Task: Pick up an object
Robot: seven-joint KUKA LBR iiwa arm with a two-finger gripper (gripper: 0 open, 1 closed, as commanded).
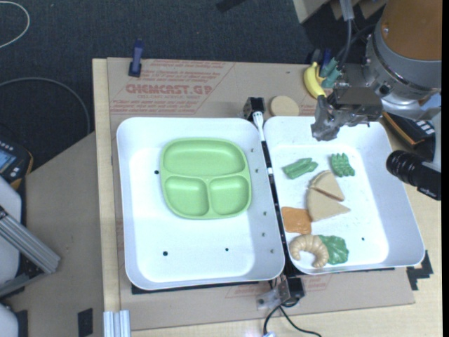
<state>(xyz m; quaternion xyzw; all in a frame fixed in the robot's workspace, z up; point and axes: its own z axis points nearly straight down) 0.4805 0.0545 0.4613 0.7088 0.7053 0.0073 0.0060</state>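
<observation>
Right bin (393, 209) — toy food items, all lying flat on its white floor, none gripped; green bean pods (299, 167), upper left, lying slantwise; small green leafy piece (342, 164) just to their right, apart from them; two tan bread wedges (327, 196) at centre, stacked and overlapping, points toward the upper left; orange slab (297, 220) touching the wedges' lower left; pale croissant (311, 249) at the near edge, curved — beside it a dark green leafy piece (336, 248), touching.
</observation>
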